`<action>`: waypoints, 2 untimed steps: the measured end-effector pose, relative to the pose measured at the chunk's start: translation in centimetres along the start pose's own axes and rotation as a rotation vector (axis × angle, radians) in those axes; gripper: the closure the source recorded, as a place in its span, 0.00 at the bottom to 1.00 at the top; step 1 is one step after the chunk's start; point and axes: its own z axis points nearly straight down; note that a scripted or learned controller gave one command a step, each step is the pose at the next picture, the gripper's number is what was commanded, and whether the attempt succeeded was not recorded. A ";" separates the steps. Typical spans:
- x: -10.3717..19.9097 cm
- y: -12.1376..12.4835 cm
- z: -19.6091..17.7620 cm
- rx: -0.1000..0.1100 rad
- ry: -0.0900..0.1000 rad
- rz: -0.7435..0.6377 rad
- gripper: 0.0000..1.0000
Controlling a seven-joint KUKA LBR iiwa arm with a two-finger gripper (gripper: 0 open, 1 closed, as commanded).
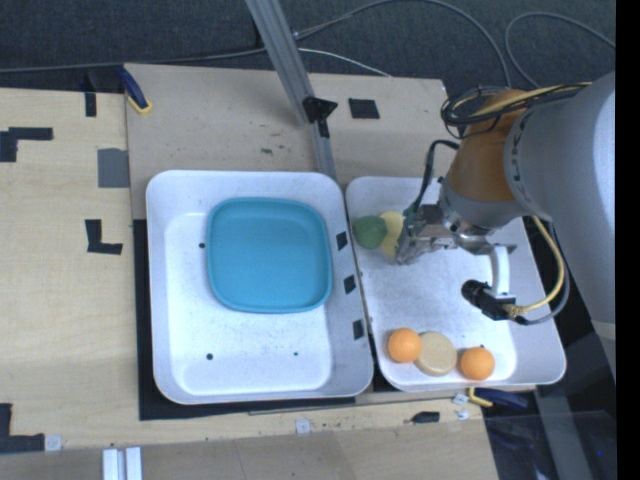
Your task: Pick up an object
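You have the wooden surface point(60, 298) carrying two white bins side by side. The grey arm point(570, 158), with its orange band point(483, 163), reaches in from the right over the right bin point(440, 288). The left bin point(180, 358) holds a blue plate point(268, 254), lying flat toward its upper middle.

In the right bin, the gripper point(412, 245) is down near the upper left corner. Just beside it on the left you can see a green ball point(369, 231) against the bin's left wall, and a pale yellow object point(391, 230) touching the green ball and partly hidden by the gripper. Whether the jaws are released or clenched you cannot tell from this angle, nor whether anything sits between them.

Along the bin's lower edge sit three small things in a row: an orange ball point(404, 345), a tan round piece point(436, 353) touching it, and a second orange ball point(476, 363) just beside that.
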 end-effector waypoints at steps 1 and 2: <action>-0.7 -0.4 -4.7 -0.001 0.001 0.000 1.00; -0.1 -0.5 -9.2 -0.001 0.001 0.000 1.00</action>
